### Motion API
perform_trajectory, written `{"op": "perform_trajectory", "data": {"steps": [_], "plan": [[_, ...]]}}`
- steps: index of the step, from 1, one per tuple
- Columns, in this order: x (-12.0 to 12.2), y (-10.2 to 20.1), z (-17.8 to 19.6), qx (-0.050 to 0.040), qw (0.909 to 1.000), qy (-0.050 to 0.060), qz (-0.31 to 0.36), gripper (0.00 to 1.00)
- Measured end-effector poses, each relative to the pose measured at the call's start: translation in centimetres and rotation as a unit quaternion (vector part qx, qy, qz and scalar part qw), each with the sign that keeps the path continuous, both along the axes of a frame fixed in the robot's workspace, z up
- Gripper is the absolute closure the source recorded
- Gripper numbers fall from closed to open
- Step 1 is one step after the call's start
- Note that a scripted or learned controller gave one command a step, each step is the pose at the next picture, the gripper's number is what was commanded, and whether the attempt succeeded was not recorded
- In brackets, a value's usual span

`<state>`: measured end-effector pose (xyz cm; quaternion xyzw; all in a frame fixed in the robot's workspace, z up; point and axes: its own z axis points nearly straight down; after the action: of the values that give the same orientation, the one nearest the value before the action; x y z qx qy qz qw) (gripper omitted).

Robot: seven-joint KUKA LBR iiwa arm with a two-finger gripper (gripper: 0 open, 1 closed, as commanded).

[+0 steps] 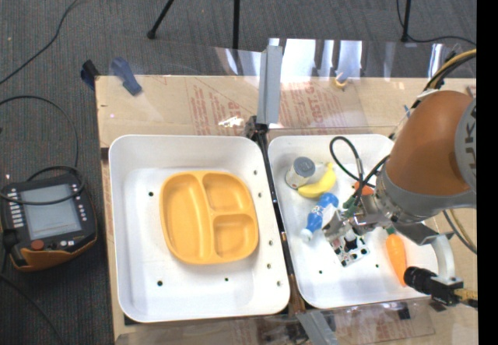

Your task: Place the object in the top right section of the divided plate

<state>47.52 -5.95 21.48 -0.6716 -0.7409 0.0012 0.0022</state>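
The gripper (pixel 349 241) is positioned low over the right bin (pixel 311 289), beside a blue bottle (pixel 319 213); its finger state cannot be determined. A banana (pixel 320 182) and carrot (pixel 396 255) lie nearby. The divided plate (pixel 208 216) is seated in the left bin (pixel 132 258).

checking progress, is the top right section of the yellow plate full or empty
Empty. The divided plate in the left bin shows bare yellow in every section; the banana and bottle lie in the right bin.
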Motion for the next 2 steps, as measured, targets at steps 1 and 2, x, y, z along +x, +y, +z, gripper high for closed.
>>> {"op": "perform_trajectory", "data": {"steps": [1, 2], "plan": [[-0.1, 6.0, -3.0, -0.0006, 0.9992, 0.002, -0.039, 1.00], [5.0, 13.2, -3.0, -0.0015, 0.9989, 0.002, -0.048, 1.00]]}}
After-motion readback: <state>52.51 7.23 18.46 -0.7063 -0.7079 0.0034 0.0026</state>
